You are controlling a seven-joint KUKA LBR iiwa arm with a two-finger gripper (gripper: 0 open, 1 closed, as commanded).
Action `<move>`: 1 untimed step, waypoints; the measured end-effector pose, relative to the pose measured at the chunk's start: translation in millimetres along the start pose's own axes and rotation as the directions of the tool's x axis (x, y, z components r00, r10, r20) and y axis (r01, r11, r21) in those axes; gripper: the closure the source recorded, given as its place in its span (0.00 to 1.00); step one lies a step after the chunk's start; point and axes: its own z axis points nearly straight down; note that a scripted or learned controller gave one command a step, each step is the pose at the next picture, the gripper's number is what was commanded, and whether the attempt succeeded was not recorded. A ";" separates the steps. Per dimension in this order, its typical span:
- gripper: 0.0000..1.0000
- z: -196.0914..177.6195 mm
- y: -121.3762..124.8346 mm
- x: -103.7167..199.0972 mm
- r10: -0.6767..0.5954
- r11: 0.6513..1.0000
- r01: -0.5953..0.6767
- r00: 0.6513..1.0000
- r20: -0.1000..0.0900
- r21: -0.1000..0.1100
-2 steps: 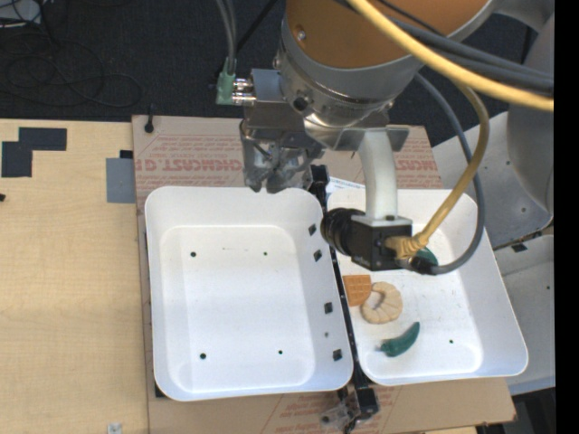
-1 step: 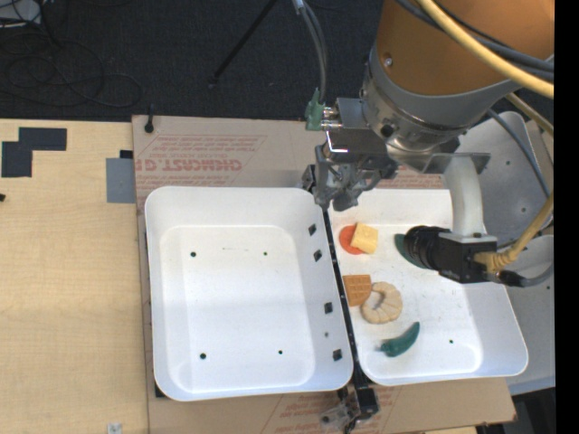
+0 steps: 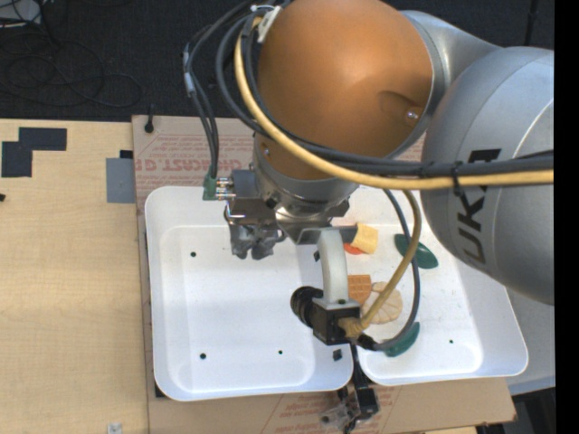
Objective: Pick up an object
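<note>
**Counter** [image 3: 63, 287]: pale wood grain, with dark patches at 9 to 10 o'clock of the view. It carries a brown printed cardboard sheet [image 3: 181, 156] and 2 white bins side by side on the sheet.

**Left bin** [image 3: 217, 333]: bare white floor with small dark holes.

**Right bin** [image 3: 479, 342]: holds 6 loose items, all in its 9 o'clock half and partly hidden by the robot.
- 1 yellow block [image 3: 366, 239], at 12 o'clock of the group
- 1 orange-red piece [image 3: 355, 250], touching the block at its 7 o'clock
- 1 waffle-patterned orange piece [image 3: 361, 287], at 6 o'clock of the block
- 1 tan ribbed piece [image 3: 389, 306], just beside the waffle piece at its 4 o'clock
- 2 dark green pieces, one [image 3: 425, 259] at 3 o'clock of the group and one [image 3: 405, 338] at 6 o'clock

**Arm** [image 3: 488, 152]: grey with an orange dome, filling 12 to 3 o'clock of the view.

**End effector** [image 3: 254, 238]: over the left bin's 1 o'clock corner, at 9 o'clock of the yellow block and apart from it. I cannot tell how wide it is open. No item is seen in its hold.
</note>
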 end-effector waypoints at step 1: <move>1.00 -133.3 0.0 11.1 0.003 1.000 -0.003 1.000 -0.011 -0.023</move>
